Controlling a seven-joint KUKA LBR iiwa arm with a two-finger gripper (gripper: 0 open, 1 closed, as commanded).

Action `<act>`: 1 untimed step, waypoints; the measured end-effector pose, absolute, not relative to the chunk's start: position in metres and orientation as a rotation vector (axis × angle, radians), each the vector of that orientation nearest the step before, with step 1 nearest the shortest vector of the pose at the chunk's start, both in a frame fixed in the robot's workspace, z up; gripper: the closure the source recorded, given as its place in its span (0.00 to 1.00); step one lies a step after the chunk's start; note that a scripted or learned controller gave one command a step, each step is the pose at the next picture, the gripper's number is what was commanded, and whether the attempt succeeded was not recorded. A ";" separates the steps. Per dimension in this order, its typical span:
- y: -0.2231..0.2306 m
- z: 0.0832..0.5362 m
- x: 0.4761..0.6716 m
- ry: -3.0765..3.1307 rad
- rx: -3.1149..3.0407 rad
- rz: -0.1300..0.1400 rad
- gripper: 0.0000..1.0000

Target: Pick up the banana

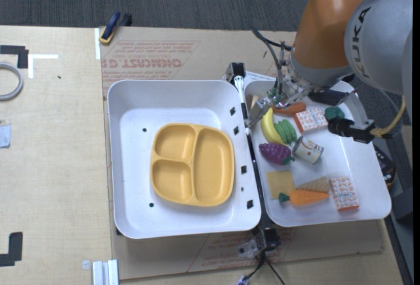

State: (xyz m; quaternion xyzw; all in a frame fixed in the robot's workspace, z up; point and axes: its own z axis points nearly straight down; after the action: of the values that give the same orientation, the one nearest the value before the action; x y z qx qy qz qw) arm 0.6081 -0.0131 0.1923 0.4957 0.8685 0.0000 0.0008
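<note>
Nearest the camera, along the front of the right bin [367, 211], we counted one carrot [306, 197], one cheese slice [281, 182], one tan wedge [316, 184] and one small red-and-white carton [343, 193]. Behind these lay one bunch of purple grapes [275, 152] and one small can [308, 151] on its side. At the left bin [125, 146] we recorded one yellow divided tray [193, 164] with three compartments.

Farther back in the right bin, the banana [268, 126] lay near the bin's left wall, its long axis running near to far with a slight curve. One green vegetable [286, 131] lay touching its right side, and one red-and-white box [310, 119] sat just beyond that.

At the banana's far end we observed the gripper [279, 98] low over the bin. We could not tell how its jaws stood, nor whether it touched the banana.
</note>
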 end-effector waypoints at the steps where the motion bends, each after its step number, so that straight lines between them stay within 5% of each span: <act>1: -0.013 0.192 0.608 2.727 1.556 0.000 0.00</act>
State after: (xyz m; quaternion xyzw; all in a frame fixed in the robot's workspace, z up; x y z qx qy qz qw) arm 0.6081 -0.0133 0.1924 0.4957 0.8685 0.0000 0.0008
